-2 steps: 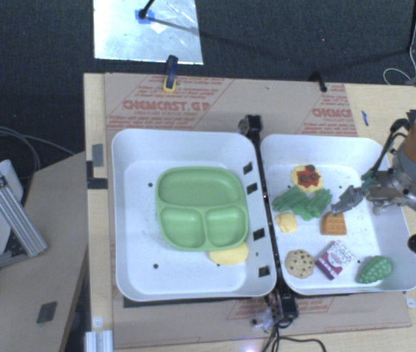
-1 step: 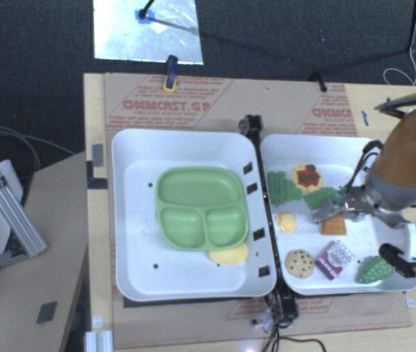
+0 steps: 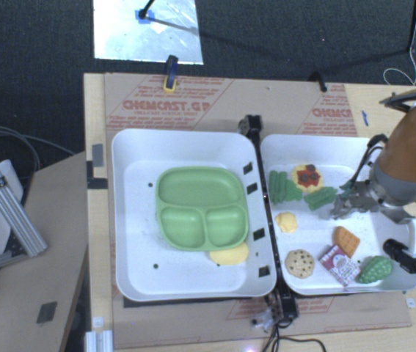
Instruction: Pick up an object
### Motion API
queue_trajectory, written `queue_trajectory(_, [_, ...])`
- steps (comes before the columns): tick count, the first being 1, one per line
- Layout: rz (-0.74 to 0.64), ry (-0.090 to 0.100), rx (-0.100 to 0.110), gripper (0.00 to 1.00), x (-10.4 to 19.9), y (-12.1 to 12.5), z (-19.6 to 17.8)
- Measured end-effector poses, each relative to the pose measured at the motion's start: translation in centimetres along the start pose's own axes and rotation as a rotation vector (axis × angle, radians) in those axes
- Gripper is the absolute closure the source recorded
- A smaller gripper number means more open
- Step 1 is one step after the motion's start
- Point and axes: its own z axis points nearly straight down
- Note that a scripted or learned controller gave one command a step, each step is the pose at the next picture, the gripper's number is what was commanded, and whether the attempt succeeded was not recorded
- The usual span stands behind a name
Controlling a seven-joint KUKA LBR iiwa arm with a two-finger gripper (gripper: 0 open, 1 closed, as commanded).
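Right of the one green divided tray (image 3: 200, 215), the right bin (image 3: 318, 147) held about eight toy foods; the gripper (image 3: 348, 205) stood there, grip unclear, on a cardboard-covered table (image 3: 193, 103).

Counter (image 3: 215, 94): carries two bins side by side, touching along their inner walls.
Left bin (image 3: 130, 196): holds a divided tray (image 3: 200, 207) near its middle; a flat round piece (image 3: 230, 254) lies at the tray's near edge, partly under it.
Right bin (image 3: 281, 149): holds the small things — a leafy piece (image 3: 282, 187) at the left, a pizza slice (image 3: 307, 176) just right of it, a long pod (image 3: 320, 197) below that slice.
Right bin, middle: a small lump (image 3: 286, 222) by the left wall, a waffle piece (image 3: 345, 240) to its right.
Right bin, near edge: a cookie (image 3: 298, 263), then a packet (image 3: 340, 265), then a bumpy piece (image 3: 375, 269) — left to right.
Claw (image 3: 347, 205): over the right bin, just right of the long pod.
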Motion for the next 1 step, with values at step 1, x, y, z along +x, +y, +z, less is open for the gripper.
queue_trajectory(1, [-0.006,0.006,0.010,1.00,5.69,-1.92,-0.10])
